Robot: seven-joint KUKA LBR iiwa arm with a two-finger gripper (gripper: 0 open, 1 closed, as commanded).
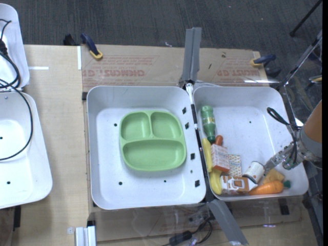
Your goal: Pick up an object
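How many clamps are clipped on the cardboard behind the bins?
2. One clamp sits at the cardboard's far left corner, the other clamp at its far right corner. More may be hidden.

We see little of the grey metal arm with its orange band (311, 121) at the right edge: a curved patch of orange-brown casing, and under it a darker grey ring. From there a slim, silvery two-finger gripper of bare metal (270, 163) juts out, made of thin rods and small dark joints, too blurred for us to make out screws or markings. A thin black looped cable (278, 117) hangs by the wrist.
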